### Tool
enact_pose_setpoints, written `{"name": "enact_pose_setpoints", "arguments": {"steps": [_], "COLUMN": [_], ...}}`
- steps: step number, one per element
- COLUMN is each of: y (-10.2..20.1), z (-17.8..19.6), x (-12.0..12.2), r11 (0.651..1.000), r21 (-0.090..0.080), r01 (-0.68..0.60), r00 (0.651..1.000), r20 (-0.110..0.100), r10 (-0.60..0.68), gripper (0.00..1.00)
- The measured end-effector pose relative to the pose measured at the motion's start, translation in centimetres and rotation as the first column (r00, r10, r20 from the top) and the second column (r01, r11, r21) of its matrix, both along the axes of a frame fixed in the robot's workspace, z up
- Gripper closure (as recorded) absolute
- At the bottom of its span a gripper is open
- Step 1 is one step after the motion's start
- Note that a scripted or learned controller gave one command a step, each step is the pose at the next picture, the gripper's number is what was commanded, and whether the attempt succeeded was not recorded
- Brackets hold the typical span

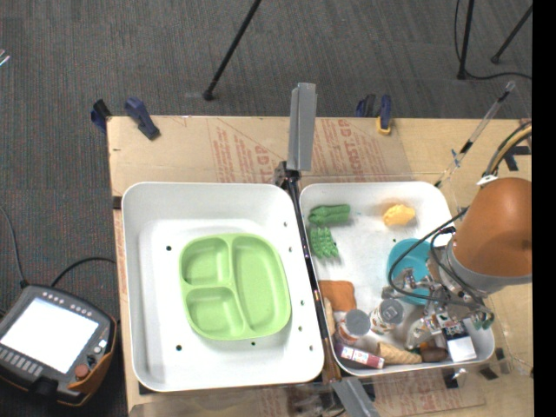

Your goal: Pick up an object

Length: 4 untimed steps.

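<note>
Objects for this pick are all in the right bin [434,191], and the clutter at its near edge is the part that matters to you. The gripper [426,307] is low over the bin's right half, under the orange band of the arm [495,224]. Cables and wrist hardware cover its tip, so you cannot tell how it is set, and nothing can be seen held in it.

From the gripper:
- The teal bowl [404,257] is at about 11 o'clock, just beside the wrist and partly hidden by it.
- A small round container [356,322] is at about 8 o'clock, near.
- The red tube [363,357] and the cone-shaped piece [398,352] are at about 7 o'clock along the near wall. Both have their long axes running roughly 9 to 3 o'clock.
- The orange block [337,294] is at 9 o'clock.
- The green toy [328,215] and the yellow lump [399,215] are at 10 to 11 o'clock, well apart from the tip.

My judgement is that the nearest candidates are the crowded pieces at 7 to 8 o'clock. Closing across the tube's short side there risks touching its neighbours.

The green divided plate [234,285] in the left bin [143,233] is far off at 9 o'clock.
</note>
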State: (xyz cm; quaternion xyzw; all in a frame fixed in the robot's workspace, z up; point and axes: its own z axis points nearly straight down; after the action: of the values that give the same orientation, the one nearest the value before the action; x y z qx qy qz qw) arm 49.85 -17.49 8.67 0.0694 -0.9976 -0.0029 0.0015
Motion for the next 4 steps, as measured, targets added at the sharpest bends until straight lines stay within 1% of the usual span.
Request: {"name": "enact_pose_setpoints", "arguments": {"steps": [1, 2, 3, 4], "y": [0.7, 5.6, -0.5, -0.2], "z": [0.0, 0.1, 0.1, 1.0], "x": [6.0, 9.6, 2.7, 2.9], "r11": [0.995, 1.0, 0.999, 0.999], "r21": [-0.001, -0.003, -0.005, -0.002], "r01": [0.097, -0.027, 0.044, 0.04], "r00": [0.995, 1.0, 0.999, 0.999], "r20": [0.003, 0.006, 0.002, 0.004], "r10": [-0.097, 0.027, -0.044, -0.04], "gripper": [0.0, 0.0, 0.0, 1.0]}}
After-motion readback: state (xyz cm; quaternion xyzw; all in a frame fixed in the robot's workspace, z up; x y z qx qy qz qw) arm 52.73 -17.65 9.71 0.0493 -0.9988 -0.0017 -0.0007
